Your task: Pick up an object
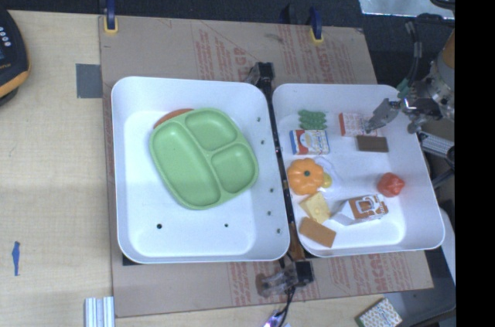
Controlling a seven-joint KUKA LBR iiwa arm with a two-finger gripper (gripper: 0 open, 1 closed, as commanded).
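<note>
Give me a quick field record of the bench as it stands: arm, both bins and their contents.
arm: grey gripper over the right white bin's upper right part
nearest item: brown flat rectangle, just below the fingers
left white bin: green divided plastic plate, an orange-red edge showing beneath it
right bin, other items: orange toy pumpkin, red round toy, yellow wedge, small green ridged piece
held: nothing seen between the fingers

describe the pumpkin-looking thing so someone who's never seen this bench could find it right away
Look in the right-hand shallow white bin, along its left wall about halfway down. The small orange plastic pumpkin sits there, below a red-and-white carton and above a pale yellow cheese wedge. It is the only round, ribbed orange item with a green stem; the red tomato-like ball lies farther right.
</note>
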